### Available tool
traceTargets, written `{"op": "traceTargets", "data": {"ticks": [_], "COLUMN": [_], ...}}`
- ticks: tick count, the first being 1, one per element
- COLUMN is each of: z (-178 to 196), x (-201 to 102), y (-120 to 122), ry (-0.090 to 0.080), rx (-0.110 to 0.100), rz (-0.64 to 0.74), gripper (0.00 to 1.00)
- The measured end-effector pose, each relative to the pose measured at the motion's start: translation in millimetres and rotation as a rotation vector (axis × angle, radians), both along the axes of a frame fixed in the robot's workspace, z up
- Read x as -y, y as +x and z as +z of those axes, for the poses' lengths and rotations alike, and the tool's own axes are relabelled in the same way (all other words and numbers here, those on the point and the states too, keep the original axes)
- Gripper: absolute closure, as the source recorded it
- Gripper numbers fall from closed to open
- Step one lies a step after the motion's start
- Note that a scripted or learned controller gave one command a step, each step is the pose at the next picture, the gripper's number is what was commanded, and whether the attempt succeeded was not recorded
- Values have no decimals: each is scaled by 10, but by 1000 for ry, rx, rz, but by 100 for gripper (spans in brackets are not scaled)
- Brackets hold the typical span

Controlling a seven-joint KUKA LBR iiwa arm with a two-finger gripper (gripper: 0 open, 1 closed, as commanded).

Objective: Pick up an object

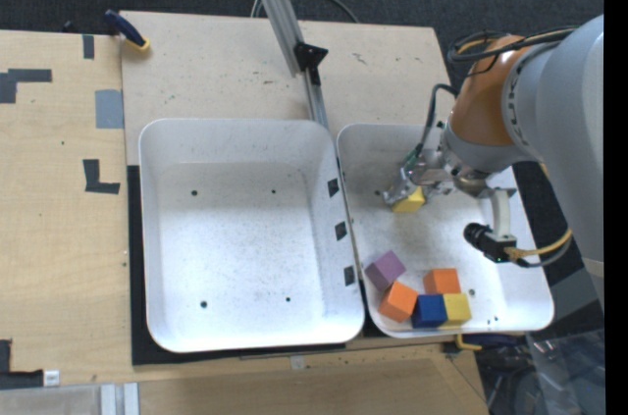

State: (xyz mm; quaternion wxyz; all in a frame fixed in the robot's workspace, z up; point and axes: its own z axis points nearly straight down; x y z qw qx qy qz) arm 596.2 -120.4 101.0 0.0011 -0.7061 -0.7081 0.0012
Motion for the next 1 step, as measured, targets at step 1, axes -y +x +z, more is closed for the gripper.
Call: {"op": "traceTargets", "data": {"ticks": [1], "z": [956], "x": [-698], "y": [287], "ry": [2], "rx": [10], "rz": [5], "gripper": [100]}}
